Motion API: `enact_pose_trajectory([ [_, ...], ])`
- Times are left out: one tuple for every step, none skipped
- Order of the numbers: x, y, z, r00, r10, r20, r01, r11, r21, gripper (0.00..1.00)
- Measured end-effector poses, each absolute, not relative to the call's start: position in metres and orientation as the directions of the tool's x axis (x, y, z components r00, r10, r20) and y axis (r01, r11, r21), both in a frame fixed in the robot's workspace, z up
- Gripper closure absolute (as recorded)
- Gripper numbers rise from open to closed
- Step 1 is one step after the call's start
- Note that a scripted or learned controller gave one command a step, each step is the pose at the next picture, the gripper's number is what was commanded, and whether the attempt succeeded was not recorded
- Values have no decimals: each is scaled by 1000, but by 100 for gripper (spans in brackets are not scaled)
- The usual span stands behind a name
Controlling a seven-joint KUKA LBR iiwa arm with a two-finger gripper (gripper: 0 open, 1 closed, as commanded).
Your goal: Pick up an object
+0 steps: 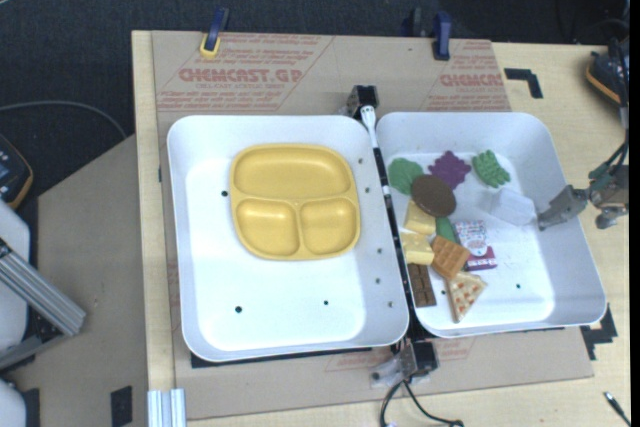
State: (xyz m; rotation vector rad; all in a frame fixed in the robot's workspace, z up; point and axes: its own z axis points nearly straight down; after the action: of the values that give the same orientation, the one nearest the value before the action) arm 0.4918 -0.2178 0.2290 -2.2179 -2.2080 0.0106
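Seen from above, the desk [150, 215] carries two shallow white bins side by side on a brown board printed with red lettering.

The left bin [200, 315] holds a yellow plate [295, 200] with three sections, one long section at the far side and two smaller ones at the near side. It lies flat in the far half of that bin.

The right bin [560, 285] holds a cluster of small toy foods gathered along its left wall. At the far side are a green leafy piece [405, 174], a purple piece [449, 168] and a second green piece [490, 168]. Just below them lies a dark brown oval [434, 195]. Nearer still come pale yellow blocks [419, 222], an orange waffle-like square [450, 257], a small white and pink packet [473, 239], a dark brown bar [422, 283] and a tan wedge [464, 295]. Many of these touch or overlap.

The end effector [560, 208] reaches in from the right edge, over the right rim of the right bin, apart from the pile. Nothing can be seen between its fingers, and I cannot tell whether they are spread or closed.

Two clamps, one yellow [212, 37] and one blue [441, 35], grip the far edge of the board.
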Motion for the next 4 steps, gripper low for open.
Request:
enact_pose_trajectory([
  [495, -217, 236, 0, 1000, 0, 1000, 0, 0, 0],
  [504, -218, 179, 0, 1000, 3, 1000, 0, -6, 0],
  [498, -219, 135, 1, 1000, 3, 1000, -1, -6, 0],
  [498, -216, 83, -2, 1000, 8, 1000, 2, -4, 0],
])
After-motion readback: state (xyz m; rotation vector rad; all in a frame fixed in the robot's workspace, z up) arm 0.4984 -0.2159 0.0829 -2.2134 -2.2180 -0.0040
